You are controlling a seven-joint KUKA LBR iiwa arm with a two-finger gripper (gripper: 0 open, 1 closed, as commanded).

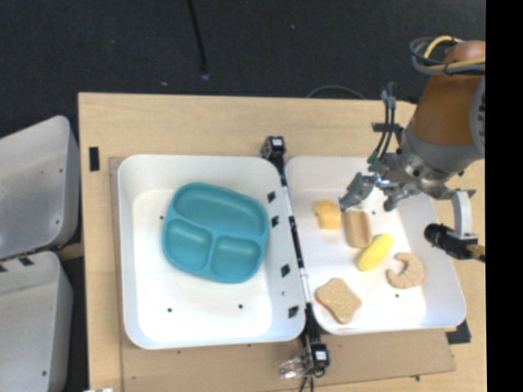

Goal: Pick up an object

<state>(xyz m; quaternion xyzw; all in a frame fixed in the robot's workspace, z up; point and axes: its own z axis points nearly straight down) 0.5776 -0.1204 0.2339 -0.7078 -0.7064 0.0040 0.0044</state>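
In the right bin [437, 305] lie several food-like items: a small orange-yellow chunk [328, 215], a tan cylinder [356, 228], a yellow lemon-shaped piece [374, 252], a tan curved piece [405, 271] and a bread-slice shape [338, 299]. My gripper [376, 193] hangs over the back of this bin, just above and right of the tan cylinder. Its fingers are spread apart, with nothing between them.
The left bin [143, 317] holds a teal divided plate [216, 232]. Black clips [288, 219] run along the seam between the bins. The arm's orange band [445, 109] stands over the right bin's far right corner. A white chair [33, 194] sits at the left.
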